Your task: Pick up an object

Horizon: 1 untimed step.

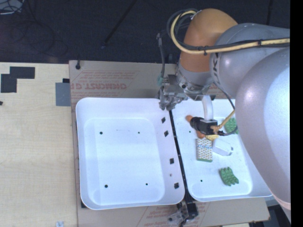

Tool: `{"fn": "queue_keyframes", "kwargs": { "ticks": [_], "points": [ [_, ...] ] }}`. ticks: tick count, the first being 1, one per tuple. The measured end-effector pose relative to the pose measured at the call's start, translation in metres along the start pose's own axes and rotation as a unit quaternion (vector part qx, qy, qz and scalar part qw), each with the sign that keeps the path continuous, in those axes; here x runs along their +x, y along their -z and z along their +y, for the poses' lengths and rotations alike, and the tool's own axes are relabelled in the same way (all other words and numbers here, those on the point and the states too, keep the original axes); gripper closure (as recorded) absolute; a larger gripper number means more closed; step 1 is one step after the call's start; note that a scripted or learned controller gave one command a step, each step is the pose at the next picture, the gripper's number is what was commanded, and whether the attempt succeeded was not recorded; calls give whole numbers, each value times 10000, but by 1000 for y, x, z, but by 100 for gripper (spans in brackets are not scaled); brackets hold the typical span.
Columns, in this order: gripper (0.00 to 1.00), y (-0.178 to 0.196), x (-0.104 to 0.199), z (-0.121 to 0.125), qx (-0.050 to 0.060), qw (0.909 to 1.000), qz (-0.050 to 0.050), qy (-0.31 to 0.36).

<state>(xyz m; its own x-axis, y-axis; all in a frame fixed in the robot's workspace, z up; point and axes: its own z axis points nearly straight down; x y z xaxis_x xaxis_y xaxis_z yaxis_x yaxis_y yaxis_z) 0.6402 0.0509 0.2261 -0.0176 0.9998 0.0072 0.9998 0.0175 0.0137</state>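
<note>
The grey arm (255, 46) reaches in from 3 o'clock and sets its gripper (166, 100) over the far rims of the two white bins, right where they meet, at 12 o'clock on the seam between them. Whether the gripper is open or closed cannot be told from this angle (it reads as one dark cluster against the rim).

The objects to be picked all lie in the right bin (199, 188). A small orange piece (189, 119) sits at the bin's 11 o'clock, the nearest of them to the gripper but apart from it. A green piece (231, 125) lies at 1 o'clock, close under the arm. A patterned card (204, 150) lies flat toward 9 o'clock, with a white block (221, 150) just beside it at its 3 o'clock. A ridged green block (228, 176) rests alone at 5 o'clock, well apart from the gripper.

The left bin (85, 150) shows a white floor marked by a few dark dots. Both bins stand on a brown cardboard sheet (118, 82) printed with red lettering, and a pale wooden table (33, 150) runs off toward 9 o'clock.
</note>
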Motion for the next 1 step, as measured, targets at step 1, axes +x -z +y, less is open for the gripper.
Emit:
{"fn": "queue_keyframes", "kwargs": {
  "ticks": [1],
  "points": [
    [100,-39,-123,-73,122,9998,-57,-152]
  ]
}}
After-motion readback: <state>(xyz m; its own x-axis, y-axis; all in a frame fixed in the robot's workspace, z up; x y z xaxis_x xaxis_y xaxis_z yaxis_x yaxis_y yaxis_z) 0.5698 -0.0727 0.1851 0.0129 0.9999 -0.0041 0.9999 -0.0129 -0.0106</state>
